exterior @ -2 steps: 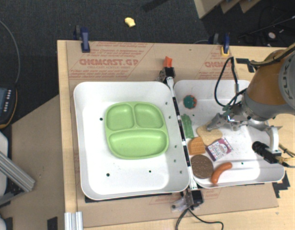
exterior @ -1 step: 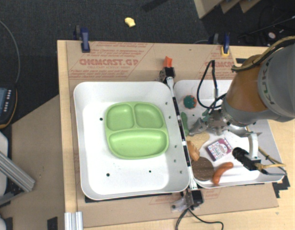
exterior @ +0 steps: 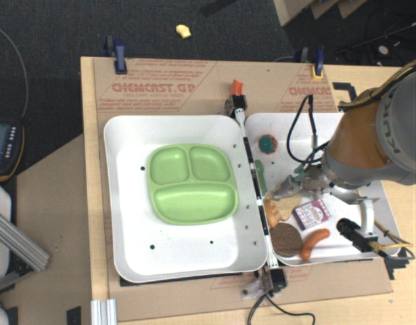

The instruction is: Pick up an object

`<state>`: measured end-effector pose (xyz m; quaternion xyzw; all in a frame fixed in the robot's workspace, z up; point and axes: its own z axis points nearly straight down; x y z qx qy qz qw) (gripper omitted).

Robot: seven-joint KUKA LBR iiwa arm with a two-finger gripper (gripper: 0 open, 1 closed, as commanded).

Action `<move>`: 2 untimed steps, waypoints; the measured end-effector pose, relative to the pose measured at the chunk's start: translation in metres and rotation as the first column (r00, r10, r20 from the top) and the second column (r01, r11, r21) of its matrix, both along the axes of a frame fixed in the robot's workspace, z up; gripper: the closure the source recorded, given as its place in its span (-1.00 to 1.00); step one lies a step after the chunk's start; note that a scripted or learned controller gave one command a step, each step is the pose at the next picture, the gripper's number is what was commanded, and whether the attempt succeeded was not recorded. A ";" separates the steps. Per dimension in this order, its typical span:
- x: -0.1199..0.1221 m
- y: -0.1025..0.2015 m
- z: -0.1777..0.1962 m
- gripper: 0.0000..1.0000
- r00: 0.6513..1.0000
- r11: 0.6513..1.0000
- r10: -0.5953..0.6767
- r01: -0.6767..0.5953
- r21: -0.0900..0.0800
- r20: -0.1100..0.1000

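Clutter crowds the near half of the right bin [exterior: 279,124]. A brown disc [exterior: 285,238] lies in the near corner by the divider, and an orange sausage [exterior: 314,242] touches its right side. A purple-and-white packet [exterior: 311,213] lies just behind those two. A tan lump [exterior: 271,212] sits against the divider, left of the packet. Farther back a teal ball [exterior: 267,143] sits alone, and a thin green strip [exterior: 259,175] lies along the divider between the ball and the lump.

The arm [exterior: 370,141] reaches in from the right, its orange band over the right side of that bin. The gripper [exterior: 304,180] is low over the middle of the bin, just behind the packet and near the lump. The wrist covers it from here, so I cannot tell whether it is spread or pressed together, or whether it touches anything. A black cable [exterior: 299,124] loops from the wrist across the white floor beside the ball.

The left bin [exterior: 126,202] holds a green plate [exterior: 192,183], flat in the middle, with three compartments.

Both bins rest on a cardboard-covered worktop [exterior: 167,87]. There are blue clamps [exterior: 118,54] at its far edge and an orange clamp [exterior: 236,87] at the far end of the divider. A small yellow scrap [exterior: 183,30] lies on the dark floor beyond.
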<state>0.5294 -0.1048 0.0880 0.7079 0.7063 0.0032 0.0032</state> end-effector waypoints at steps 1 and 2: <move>0.082 -0.110 0.018 -1.00 1.000 1.000 -0.001 0.001 -0.009 0.003; -0.030 -0.069 0.013 -1.00 1.000 1.000 0.000 0.000 0.005 -0.019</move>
